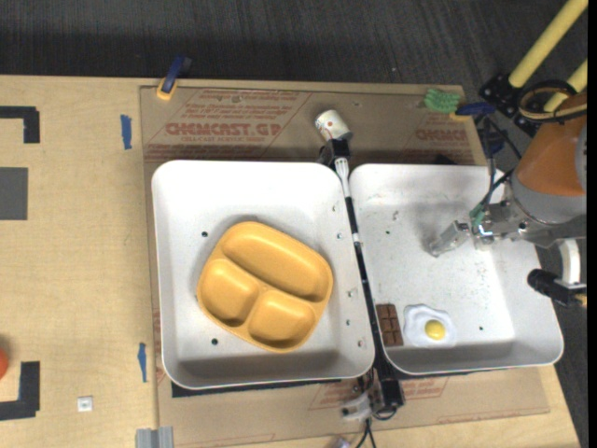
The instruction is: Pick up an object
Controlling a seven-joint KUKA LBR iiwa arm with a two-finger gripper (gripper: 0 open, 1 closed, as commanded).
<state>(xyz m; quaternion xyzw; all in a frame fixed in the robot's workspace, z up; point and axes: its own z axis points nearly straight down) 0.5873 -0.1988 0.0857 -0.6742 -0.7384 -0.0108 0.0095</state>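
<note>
A yellow divided plate (266,283) lies in the middle of the left bin (187,203). In the right bin (415,194), a toy fried egg (431,326) sits near the front wall, with a small brown chocolate bar (390,325) just to its left by the divider. My gripper (448,240) reaches in from the right and hangs low over the right bin's middle, well behind the egg. The grey arm with its orange band (555,166) stands over the bin's right rim. Nothing shows in the gripper.
A white-tipped tool (329,125) lies behind the bins at the divider. A blue clamp (173,76) and a green clamp (440,101) hold the cardboard's back edge. A yellow pole (550,35) and cables crowd the far right corner.
</note>
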